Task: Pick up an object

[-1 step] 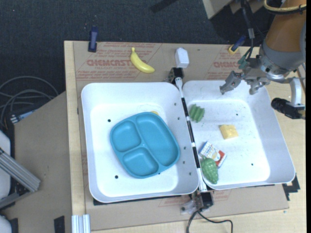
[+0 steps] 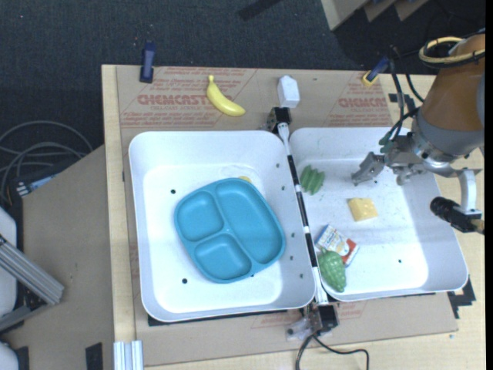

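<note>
In the right bin (image 2: 431, 276) lie a yellow block (image 2: 362, 208), a green piece (image 2: 312, 179) by the left wall, a white, red and green packet (image 2: 337, 243) and a green bumpy fruit (image 2: 333, 271) at the front left corner. My gripper (image 2: 385, 173) hangs over the back of this bin, up and to the right of the yellow block. Its two fingers are spread apart, open, with nothing between them. The grey arm with its orange band (image 2: 454, 75) comes in from the right.
The left bin (image 2: 154, 284) holds a blue divided plate (image 2: 227, 228), with a small yellow bit (image 2: 245, 179) at its far edge. On the cardboard behind the bins lie a banana (image 2: 223, 99), a white block (image 2: 288, 91) and a blue clip (image 2: 147, 62).
</note>
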Controlling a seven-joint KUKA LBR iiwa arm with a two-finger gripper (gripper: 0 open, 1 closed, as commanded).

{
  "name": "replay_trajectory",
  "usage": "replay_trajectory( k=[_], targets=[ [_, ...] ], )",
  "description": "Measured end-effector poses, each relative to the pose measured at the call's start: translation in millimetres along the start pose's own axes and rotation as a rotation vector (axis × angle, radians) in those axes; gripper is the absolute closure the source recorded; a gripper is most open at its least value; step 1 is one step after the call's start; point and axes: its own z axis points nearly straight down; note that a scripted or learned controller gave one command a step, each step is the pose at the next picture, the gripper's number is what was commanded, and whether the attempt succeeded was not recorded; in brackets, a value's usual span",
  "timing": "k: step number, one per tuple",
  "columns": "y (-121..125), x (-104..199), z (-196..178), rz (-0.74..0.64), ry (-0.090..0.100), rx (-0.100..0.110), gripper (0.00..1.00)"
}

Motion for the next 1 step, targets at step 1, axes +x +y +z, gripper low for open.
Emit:
replay_trajectory(
  k=[1],
  targets=[
    [-18.0, 16.9, 80.2, 0.000, -0.001, -0.003, 0.00]
  ],
)
